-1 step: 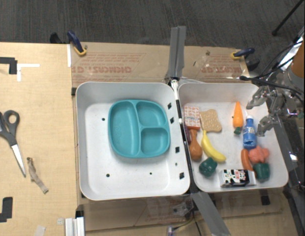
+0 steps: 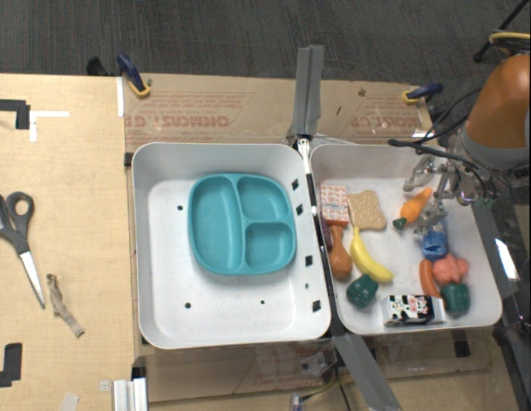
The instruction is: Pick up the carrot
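The arm's upper part runs off the right edge, and its gripper is a tangle of metal over the right bin; whether it is open or closed I cannot tell. The carrot lies tilted just beside the gripper, touching or nearly so, not clearly held. The same bin holds a cracker, a red-print box, a banana, a drumstick, a blue piece and a carton with unreadable print. The left bin holds a teal tray. Cardboard behind carries mirrored red lettering, not legible.
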`<state>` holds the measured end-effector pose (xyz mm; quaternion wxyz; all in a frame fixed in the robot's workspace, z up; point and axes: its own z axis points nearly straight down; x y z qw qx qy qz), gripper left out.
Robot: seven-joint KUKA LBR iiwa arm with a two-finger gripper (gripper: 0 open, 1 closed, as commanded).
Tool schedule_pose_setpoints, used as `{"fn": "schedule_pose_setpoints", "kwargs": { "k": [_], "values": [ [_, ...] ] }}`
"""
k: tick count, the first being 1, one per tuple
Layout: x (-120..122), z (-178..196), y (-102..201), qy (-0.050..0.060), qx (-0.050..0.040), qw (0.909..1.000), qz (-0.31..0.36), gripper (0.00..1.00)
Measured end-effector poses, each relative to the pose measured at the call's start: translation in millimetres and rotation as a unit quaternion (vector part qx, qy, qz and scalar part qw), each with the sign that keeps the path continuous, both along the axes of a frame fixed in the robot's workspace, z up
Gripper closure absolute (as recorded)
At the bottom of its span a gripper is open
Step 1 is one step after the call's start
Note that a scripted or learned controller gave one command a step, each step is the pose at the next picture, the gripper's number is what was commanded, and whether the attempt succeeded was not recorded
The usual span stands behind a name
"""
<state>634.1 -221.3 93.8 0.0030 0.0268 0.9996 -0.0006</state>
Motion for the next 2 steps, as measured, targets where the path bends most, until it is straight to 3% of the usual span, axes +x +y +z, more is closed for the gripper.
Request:
{"fn": "schedule_pose_setpoints", "kwargs": {
  "k": [1,2],
  "values": [
    [2.4,11.1,1.9,-0.003,-0.0006,1.0,0.002,1.0],
    [-4.5,74.1,57.2,0.0,0.0001,0.9993,0.037,1.0]
  ]
}}
